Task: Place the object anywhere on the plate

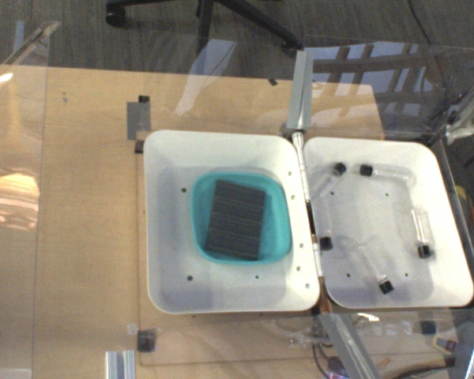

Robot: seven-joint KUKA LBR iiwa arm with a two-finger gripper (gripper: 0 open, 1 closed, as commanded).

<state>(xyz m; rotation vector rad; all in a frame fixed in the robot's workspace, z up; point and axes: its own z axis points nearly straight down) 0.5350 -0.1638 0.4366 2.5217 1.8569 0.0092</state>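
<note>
- The wooden bench (79, 212) is carrying two shallow white bins side by side.
- The dark grey ribbed rectangular block (236, 219) is lying flat on the square teal plate (277, 227), well inside its rim, so the placement is looking done.
- The right white bin (450, 290) is holding small clear tubes with black caps (420, 232).
- I cannot tell the end effector's state.

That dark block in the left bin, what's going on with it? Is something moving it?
Right now nothing is touching it. The dark ribbed block lies flat on a teal plate in the left white bin, so the job of putting it on the plate looks done. The right bin holds a few small clear tubes with black caps.
</note>
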